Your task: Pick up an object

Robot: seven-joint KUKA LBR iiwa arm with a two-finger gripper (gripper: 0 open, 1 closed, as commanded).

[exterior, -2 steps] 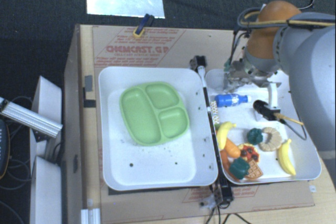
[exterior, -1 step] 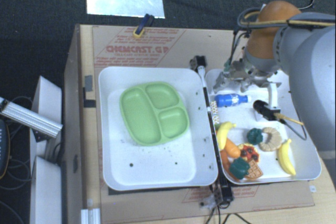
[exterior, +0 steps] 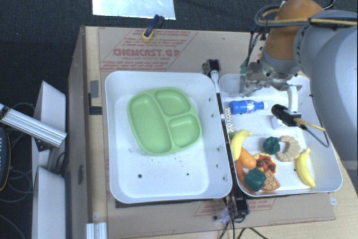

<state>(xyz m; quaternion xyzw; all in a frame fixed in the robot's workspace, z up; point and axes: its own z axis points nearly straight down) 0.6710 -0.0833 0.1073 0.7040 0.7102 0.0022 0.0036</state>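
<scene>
Grey metal arm, two-finger gripper (exterior: 253,87) over the far-left corner of the right shallow white plastic bin (exterior: 330,179). Released or clenched: cannot tell, the tip is blurred against the bin floor.

Blue plastic bottle with white cap (exterior: 246,106): a smooth cylinder lying on its side just below the gripper in the view, cap end toward the view's right. Touching the gripper or not: cannot tell.

Further below the gripper, a cluster of toy food near the bin's front edge:
- curved yellow plastic banana (exterior: 239,141), glossy, by the bin's left wall
- orange tapered carrot (exterior: 246,159), just beside that banana
- dark green knobbly lump (exterior: 272,145), looks like broccoli
- round tan ridged biscuit (exterior: 289,148), touching the lump's right side
- small red-orange bumpy piece (exterior: 265,163), shape unclear
- teal rounded lump (exterior: 255,178) resting on a brown gridded waffle (exterior: 269,183)
- second yellow banana (exterior: 305,168), well away from the gripper toward the front right

Well to the gripper's view-left is the left shallow white plastic bin (exterior: 168,179). It holds a pale green moulded plastic plate with three compartments (exterior: 165,120), matte, rounded corners, lying flat.
</scene>
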